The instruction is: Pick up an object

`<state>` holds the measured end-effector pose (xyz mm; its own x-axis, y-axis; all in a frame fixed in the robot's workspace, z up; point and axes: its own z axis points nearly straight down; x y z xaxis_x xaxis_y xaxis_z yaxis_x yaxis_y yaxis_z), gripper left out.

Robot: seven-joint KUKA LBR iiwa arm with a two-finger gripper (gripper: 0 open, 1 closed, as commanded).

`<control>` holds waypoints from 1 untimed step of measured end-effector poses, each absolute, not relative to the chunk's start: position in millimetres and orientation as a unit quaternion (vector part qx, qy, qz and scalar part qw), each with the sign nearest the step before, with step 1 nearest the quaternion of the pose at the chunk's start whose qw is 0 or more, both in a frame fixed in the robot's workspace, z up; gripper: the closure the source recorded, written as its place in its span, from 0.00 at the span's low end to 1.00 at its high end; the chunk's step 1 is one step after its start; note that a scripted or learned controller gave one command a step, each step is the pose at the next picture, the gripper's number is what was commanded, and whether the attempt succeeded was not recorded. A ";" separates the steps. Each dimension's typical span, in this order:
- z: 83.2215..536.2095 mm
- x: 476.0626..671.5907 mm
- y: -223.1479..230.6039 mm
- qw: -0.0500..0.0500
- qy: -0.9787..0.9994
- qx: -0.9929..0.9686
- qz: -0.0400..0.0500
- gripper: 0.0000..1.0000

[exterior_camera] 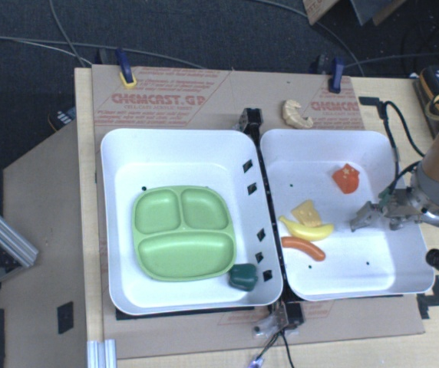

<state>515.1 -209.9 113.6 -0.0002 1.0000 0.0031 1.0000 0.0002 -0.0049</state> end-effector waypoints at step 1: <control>127.4 516.4 -210.3 0.000 -0.707 -0.707 -0.001 1.00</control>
